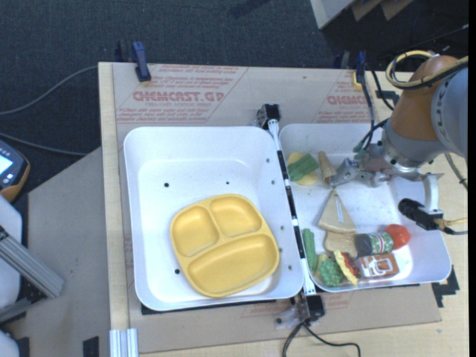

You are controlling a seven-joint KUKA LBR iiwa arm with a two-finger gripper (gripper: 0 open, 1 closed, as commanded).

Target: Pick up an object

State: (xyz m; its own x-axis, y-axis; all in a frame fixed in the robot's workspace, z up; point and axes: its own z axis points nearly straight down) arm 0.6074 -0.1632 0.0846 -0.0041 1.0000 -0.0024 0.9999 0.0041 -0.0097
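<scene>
Hovering over the right bin (439, 262), the pincer (355, 171) is sitting just above the tan wedge (338, 216). Whether it's spread or pressed together, I cannot tell.

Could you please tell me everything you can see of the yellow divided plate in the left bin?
The yellow divided plate looks like smooth moulded plastic, a rounded rectangle with three hollows: two smaller ones on its far side, one large one on its near side. It lies flat and right way up, turned at a slant, on the floor of the left bin, towards the near right corner. Nothing lies in it, and the gripper is over the other bin.
</scene>
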